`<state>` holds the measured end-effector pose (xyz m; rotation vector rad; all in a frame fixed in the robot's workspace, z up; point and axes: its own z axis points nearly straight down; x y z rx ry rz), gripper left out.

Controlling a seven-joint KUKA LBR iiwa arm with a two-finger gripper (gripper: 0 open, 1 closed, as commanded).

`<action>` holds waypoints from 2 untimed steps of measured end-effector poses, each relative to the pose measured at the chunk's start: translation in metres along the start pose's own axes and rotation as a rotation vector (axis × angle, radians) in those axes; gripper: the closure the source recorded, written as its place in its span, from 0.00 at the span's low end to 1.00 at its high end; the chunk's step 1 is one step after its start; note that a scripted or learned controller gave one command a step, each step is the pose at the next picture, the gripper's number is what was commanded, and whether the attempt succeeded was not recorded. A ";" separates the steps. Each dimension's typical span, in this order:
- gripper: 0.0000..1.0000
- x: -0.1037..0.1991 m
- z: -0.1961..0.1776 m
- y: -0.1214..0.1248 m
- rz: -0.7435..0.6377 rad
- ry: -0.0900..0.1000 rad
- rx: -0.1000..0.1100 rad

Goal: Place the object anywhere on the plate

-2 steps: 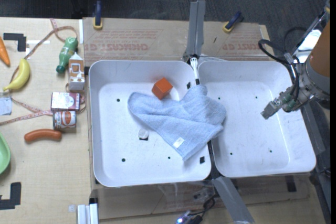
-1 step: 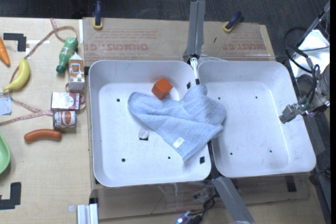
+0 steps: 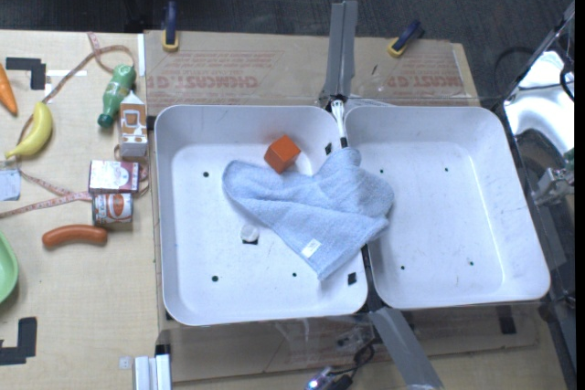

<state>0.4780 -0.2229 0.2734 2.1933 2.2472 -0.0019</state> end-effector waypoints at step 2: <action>0.00 0.000 -0.168 0.001 -0.106 0.000 0.001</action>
